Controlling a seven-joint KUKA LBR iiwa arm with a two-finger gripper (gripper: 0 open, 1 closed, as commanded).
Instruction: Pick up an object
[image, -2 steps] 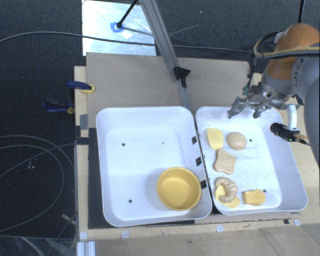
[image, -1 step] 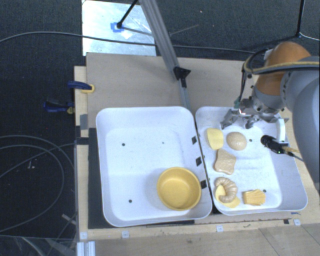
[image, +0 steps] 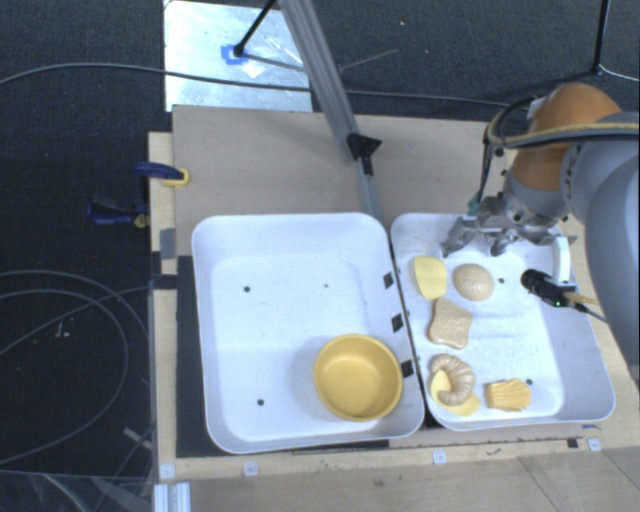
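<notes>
Nearest to the camera, at the front of the right bin (image: 585, 395), a ridged yellow chip-like piece (image: 508, 395) and a curled croissant-like piece (image: 452, 376) resting on a yellow slice (image: 462, 402) are seen side by side. In the left bin (image: 230, 300), close to its front right corner, a yellow bowl (image: 358, 376) is placed upright. A little farther back in the right bin, a tan bread-like piece (image: 450, 323) is found, and behind it a pale yellow wedge (image: 430, 277) and a round beige bun-like object (image: 474, 282) lie just beside each other, apart from the bin walls. At the far edge of the right bin, the claw (image: 497, 232) is held above the bin floor, behind the bun-like object and not touching it. Whether the claw is released or clenched cannot be told from this view, and nothing is seen inside it. No object is judged to be lifted yet: all pieces lie on the bin floors, so the task is at its early part. A descent over one piece, a closing and a lift are left to be done. The desk (image: 260, 160) beyond the bins is of bare brown board.
</notes>
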